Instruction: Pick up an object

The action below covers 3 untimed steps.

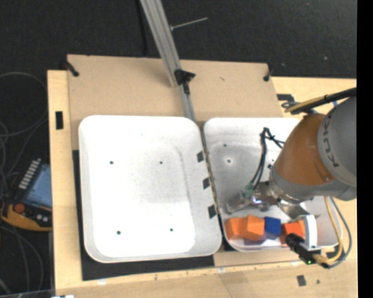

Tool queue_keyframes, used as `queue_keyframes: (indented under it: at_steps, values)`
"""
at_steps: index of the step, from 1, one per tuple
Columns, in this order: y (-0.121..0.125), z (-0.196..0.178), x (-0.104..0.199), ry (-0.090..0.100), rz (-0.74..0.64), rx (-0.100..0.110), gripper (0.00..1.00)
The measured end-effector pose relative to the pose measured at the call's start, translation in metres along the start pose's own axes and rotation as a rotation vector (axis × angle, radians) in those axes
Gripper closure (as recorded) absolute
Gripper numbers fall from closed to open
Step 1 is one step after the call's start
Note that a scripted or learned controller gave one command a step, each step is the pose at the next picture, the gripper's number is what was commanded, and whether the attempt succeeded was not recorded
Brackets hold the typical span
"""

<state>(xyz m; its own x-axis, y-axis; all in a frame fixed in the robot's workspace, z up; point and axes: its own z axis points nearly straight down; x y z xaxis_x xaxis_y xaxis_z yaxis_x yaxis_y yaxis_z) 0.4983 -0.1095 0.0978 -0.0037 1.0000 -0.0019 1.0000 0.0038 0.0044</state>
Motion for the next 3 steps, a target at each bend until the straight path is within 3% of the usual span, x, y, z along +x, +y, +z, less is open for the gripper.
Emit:
queue_keyframes:
  at_steps: [1,2,3]
  values:
    - [-0.014,0.0,-0.054,-0.002,0.008,0.001,0.0]
    - [-0.012,0.0,-0.001,0.0,0.0,-0.002,0.0]
    - [-0.012,-0.157,0.021,0.0,0.001,0.0,0.0]
